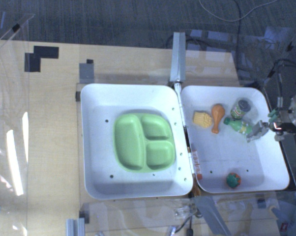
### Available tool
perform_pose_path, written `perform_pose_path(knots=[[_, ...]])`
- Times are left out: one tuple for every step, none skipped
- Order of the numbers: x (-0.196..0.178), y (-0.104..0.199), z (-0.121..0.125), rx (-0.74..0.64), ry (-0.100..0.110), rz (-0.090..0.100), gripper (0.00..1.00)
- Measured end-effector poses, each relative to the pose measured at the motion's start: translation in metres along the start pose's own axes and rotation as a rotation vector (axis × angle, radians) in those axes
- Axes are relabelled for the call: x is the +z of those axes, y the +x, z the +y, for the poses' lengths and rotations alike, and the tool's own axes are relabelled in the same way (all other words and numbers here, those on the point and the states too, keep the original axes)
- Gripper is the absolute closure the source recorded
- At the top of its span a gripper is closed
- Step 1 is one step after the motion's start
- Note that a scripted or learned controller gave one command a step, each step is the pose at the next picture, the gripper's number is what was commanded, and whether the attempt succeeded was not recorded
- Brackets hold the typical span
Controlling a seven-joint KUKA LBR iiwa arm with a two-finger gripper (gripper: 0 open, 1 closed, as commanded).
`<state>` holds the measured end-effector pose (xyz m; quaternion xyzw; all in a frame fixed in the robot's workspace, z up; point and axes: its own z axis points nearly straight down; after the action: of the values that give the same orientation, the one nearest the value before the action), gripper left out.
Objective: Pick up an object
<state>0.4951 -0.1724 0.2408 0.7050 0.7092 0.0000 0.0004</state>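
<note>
Two shallow white bins are sitting side by side on the pale wooden bench [49,132]. The left bin [96,181] is carrying a green divided tray [144,141], which is lying flat near its middle with three compartments showing.

The right bin [273,178] is holding the loose things. A yellow corn-like piece [202,119] is lying toward the bin's upper left, and just beside it, on its right, an orange drumstick-shaped toy [217,117] is lying with its thin end pointing down the picture. Further right, a small dark-lidded jar [241,108] is standing near the bin's far wall, and a green bottle [237,126] is lying on its side just below the jar. A small green and orange ball [233,180] is resting well apart from the rest, near the bin's front wall.

The arm is reaching in from the right edge, and its end effector [257,131] is hanging over the right part of the right bin, just beside the neck end of the green bottle (whether the two are touching is too small to tell). Its fingers are appearing slightly parted, with nothing visibly pinched between them.
</note>
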Motion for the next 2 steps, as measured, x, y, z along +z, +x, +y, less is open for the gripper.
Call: perform_pose_path(knots=[[0.018,-0.034,0.075,-0.108,-0.001,-0.001,0.0],[0.143,-0.032,0.106,-0.059,-0.003,0.0,0.0]])
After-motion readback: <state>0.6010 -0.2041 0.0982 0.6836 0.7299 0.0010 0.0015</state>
